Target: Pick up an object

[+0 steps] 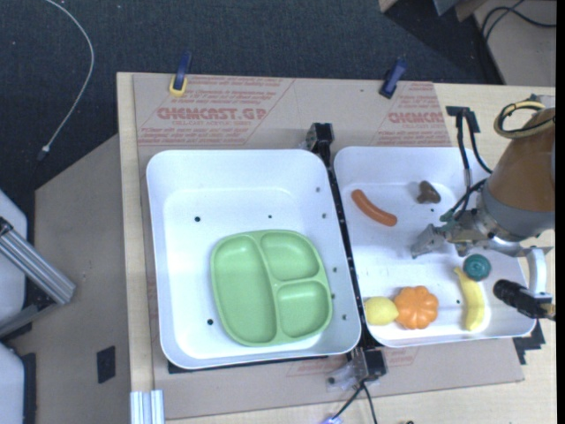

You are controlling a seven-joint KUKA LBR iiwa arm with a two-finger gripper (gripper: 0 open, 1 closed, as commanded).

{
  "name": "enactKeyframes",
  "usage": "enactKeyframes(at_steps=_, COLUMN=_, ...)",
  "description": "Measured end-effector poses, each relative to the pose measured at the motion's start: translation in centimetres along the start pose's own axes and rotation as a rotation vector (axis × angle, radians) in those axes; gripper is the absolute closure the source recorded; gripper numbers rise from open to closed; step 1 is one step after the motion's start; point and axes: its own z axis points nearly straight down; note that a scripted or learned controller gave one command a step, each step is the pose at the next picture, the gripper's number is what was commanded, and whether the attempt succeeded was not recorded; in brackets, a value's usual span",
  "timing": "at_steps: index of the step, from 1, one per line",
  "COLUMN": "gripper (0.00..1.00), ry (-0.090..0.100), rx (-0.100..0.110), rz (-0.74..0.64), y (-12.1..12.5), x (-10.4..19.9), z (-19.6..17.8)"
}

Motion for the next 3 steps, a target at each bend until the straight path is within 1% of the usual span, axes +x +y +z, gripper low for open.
enactKeyframes(at_steps=1, gripper=1.00, ry=-0.001, rx=-0.002, rz=0.001, y=0.1, x=0.0, z=-0.9)
enactKeyframes(at_steps=3, gripper=1.00, ry=-0.003, rx=-0.007, rz=-0.001, y=0.4, x=-0.3, z=-13.7)
